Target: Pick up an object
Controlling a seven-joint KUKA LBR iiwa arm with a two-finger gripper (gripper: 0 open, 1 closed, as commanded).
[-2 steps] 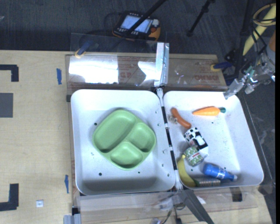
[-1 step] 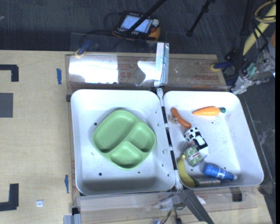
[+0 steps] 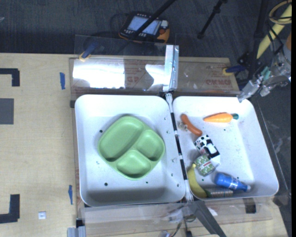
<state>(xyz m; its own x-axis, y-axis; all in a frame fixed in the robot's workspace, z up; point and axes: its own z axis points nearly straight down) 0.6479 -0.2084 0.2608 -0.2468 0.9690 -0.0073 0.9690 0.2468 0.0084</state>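
The right bin point(image 3: 259, 139) holds an orange carrot point(image 3: 218, 118) at the back and a reddish sausage point(image 3: 190, 124) to its left. Below them are a black-and-white toy point(image 3: 206, 146), a round greenish object point(image 3: 203, 164), a yellow banana point(image 3: 194, 183) and a blue bottle point(image 3: 230, 181). A dark thin stick point(image 3: 222, 192) lies along the front wall. My gripper point(image 3: 250, 89) hangs above the bin's back right corner, apart from all the objects, and nothing shows in it.
The left bin point(image 3: 88, 139) holds a green divided plate point(image 3: 132, 146). A clear plastic panel point(image 3: 120, 74) stands behind the bins. Cables and a tripod point(image 3: 217, 14) sit on the dark floor beyond the bench.
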